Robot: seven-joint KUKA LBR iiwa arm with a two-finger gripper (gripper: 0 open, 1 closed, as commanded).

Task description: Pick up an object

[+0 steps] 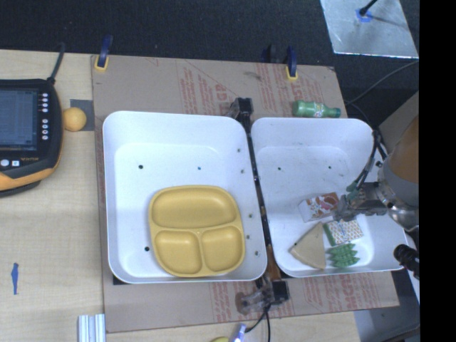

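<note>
The right bin (299,141) holds several small things in its near right part. They are a red and white packet (320,205), a tan wedge (309,249), a white patterned packet (345,230) and a green toy (343,256). My gripper (353,204) reaches in from the right and sits low over the bin, between the red and white packet and the patterned packet. Its tip overlaps the top edge of the patterned packet. Nothing is visibly lifted off the bin floor.
The left bin (128,141) carries a yellow divided plate (196,229). A green bottle (315,109) lies on the cardboard behind the right bin. A yellow ball (73,118) and a teach pendant (25,137) sit at the far left.
</note>
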